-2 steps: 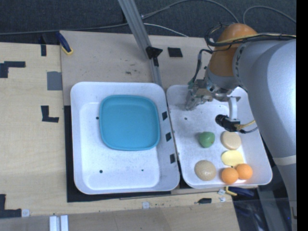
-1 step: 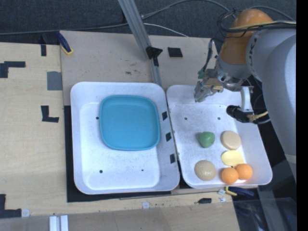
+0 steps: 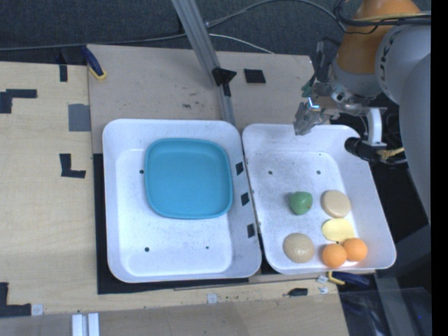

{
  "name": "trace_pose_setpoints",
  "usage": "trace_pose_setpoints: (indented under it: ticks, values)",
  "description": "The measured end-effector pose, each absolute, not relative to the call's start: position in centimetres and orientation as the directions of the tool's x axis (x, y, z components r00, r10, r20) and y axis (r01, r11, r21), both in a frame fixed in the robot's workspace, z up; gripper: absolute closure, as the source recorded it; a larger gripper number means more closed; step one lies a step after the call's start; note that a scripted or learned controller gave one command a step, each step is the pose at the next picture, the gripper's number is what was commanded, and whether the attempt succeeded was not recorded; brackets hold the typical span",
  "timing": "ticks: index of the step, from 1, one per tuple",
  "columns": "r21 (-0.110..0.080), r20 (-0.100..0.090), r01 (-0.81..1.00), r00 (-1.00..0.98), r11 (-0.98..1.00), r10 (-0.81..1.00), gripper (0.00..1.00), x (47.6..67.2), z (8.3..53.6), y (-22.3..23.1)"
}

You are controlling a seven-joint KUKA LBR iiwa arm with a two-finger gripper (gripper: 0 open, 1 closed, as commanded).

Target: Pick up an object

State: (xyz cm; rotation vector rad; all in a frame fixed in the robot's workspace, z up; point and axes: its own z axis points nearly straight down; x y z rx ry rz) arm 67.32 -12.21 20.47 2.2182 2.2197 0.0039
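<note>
Here the gripper [image 3: 308, 121] hangs over the far rim of the right bin [image 3: 280, 152], close to that bin's far right corner, at the end of the arm [image 3: 392, 47] that comes in from the right. Whether it is spread or pressed together cannot be told from this angle, as the tip is small and dark against the rim. Nothing can be seen in it.

All the loose things lie in the near half of the right bin, well apart from the gripper. A green lump [image 3: 301, 202] sits near the bin's middle and is the closest of them to the tool, almost straight below it in the view. Just to the right of it lies a beige disc [image 3: 336, 203]. Nearer the front rim, a yellow piece [image 3: 338, 229] lies just in front of the disc. A tan ball [image 3: 299, 247] rests toward the bin's near left corner, in front of the green lump. Two oranges [image 3: 334, 255] lie side by side and touching at the near right corner, against the front rim and just in front of the yellow piece.

Left of the right bin, and touching it along one side, stands the left bin [image 3: 112, 187], with a blue plate [image 3: 187, 178] lying flat in its far half.
</note>
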Motion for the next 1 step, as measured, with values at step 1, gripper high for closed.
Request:
trace_pose_setpoints:
  ticks: [1]
  values:
    - [0.002,0.0,1.0,-0.001,0.001,1.0,1.0,67.37,23.37,-12.17]
